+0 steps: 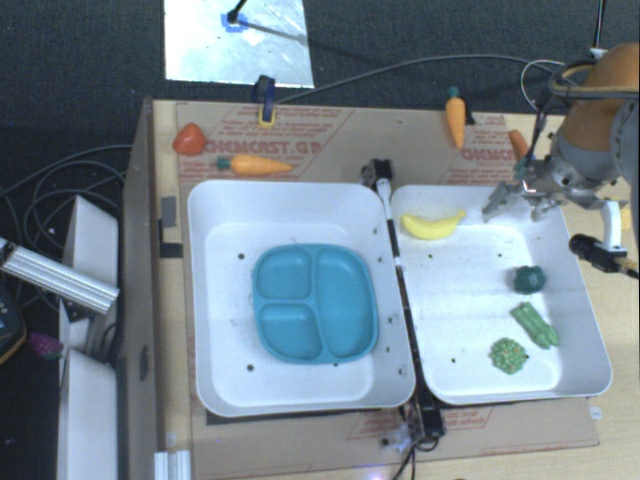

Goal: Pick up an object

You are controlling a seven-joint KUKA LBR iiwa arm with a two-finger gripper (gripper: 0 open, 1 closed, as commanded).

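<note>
Objects for picking all sit in the right bin (590, 368): yellow banana (432, 226) near the back-left corner, dark green ball (529, 279), green pod (534, 325) and pale green floret (508, 355) toward the front right. Nothing lifted yet. Gripper (522, 201) hovers over the bin's back edge, approx. level w/ the banana but apart from it; fingers look spread w/ nothing between them, though the view is small there. Left bin (215, 268) holds 1 blue divided plate (314, 302). Still to do: descend, close, lift, i.e. the whole pick.
</note>
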